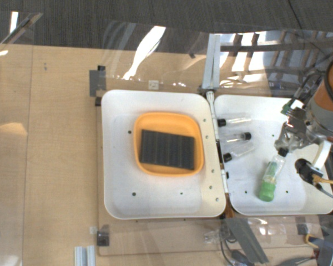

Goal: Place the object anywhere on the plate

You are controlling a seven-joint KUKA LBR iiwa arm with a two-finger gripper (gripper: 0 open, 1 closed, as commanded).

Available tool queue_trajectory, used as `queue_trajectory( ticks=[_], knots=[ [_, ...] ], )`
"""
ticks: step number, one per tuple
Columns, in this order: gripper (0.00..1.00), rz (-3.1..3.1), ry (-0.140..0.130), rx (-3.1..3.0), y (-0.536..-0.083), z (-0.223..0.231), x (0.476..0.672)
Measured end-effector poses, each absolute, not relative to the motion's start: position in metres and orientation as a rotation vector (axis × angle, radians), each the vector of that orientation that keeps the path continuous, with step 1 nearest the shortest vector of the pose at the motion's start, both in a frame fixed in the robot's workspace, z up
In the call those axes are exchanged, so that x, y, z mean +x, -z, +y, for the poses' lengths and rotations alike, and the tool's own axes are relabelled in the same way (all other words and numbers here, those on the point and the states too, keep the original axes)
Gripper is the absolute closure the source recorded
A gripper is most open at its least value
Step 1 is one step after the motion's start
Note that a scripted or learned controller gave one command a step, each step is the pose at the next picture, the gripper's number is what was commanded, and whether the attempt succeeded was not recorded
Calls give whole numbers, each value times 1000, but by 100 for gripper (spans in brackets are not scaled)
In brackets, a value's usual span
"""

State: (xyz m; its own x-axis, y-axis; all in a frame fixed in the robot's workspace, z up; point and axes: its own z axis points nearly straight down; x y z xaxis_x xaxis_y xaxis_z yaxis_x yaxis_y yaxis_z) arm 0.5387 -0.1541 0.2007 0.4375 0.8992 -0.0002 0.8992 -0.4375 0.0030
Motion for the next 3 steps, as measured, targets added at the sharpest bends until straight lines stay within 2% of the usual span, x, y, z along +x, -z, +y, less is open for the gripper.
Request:
queue_trajectory(
  ticks=[1, 2, 3],
  knots=[
    [100, 1874, -3, 2520, -171, -108, 494],
    [100, 1921, -7, 2482, -209, -59, 489],
    [100, 2046, -4, 2382, -184, -15, 537]
  ],
)
